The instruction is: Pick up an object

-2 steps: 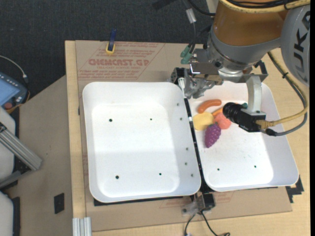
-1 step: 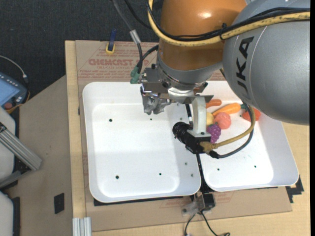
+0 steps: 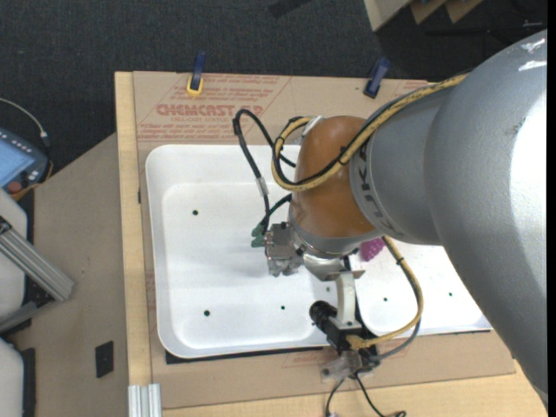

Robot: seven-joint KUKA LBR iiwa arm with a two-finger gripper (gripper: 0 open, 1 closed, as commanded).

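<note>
My gripper (image 3: 279, 256) hangs low over the middle of the left white bin (image 3: 187, 259), under the orange wrist band (image 3: 326, 176). A small green piece (image 3: 258, 235) shows at the gripper's left edge; whether it is an object or part of the tool is unclear. A magenta object (image 3: 373, 249) peeks out from under the arm, near the divide between the bins. The big grey arm covers most of the right bin (image 3: 452, 307).
Black and yellow cables (image 3: 261, 159) loop from the wrist over the back of the left bin. A black fitting (image 3: 334, 324) hangs over the bins' front rim. Cardboard (image 3: 217, 102) with two blue clamps lies under the bins.
</note>
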